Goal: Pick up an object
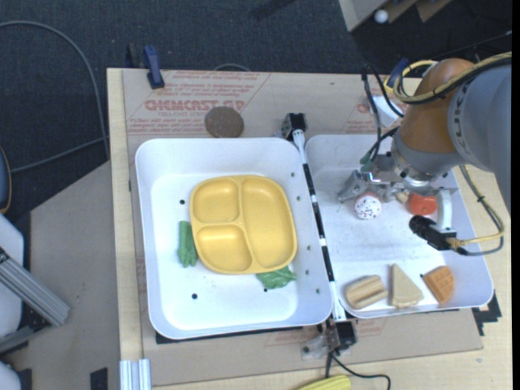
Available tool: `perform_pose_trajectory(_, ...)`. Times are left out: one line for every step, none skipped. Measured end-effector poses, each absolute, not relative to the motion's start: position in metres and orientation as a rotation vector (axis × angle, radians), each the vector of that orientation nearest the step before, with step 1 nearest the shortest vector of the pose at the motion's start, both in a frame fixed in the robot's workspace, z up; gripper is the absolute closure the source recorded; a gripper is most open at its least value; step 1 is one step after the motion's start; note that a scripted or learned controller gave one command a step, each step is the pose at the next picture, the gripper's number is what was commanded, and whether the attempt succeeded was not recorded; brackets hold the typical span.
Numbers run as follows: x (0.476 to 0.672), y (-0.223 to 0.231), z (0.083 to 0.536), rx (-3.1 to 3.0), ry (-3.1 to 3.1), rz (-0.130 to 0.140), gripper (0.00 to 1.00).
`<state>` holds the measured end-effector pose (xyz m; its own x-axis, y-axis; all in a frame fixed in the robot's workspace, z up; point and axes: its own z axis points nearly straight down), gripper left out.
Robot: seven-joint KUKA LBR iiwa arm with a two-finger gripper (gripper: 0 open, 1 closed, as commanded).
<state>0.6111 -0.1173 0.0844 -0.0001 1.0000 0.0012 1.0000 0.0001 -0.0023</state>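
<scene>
From the overhead camera, the hand [375,187] hung low in the right bin [349,157], in its upper half, at the end of the grey arm [479,112] reaching in from the right. Whether the hand was spread or closed could not be told, nor whether it had hold of anything. A small white ball [367,208] with dark speckles lay on the bin floor just below the hand, touching or nearly touching it. A red-orange object [422,204] sat just to the ball's right, partly hidden by the arm. Along the bin's near edge lay 3 food pieces: a tan roll [363,291], a pale wedge [404,287] and an orange wedge [439,283]. The left bin [158,242] held a yellow divided plate [242,223] with 2 green leaves at its edges.
</scene>
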Motion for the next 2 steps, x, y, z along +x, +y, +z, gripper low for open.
perform_pose_trajectory(0.612,-0.117,0.095,-2.222,-2.22,-0.002,1.0)
perform_pose_trajectory(0.601,-0.048,0.185,-2.221,-2.223,-0.002,1.0)
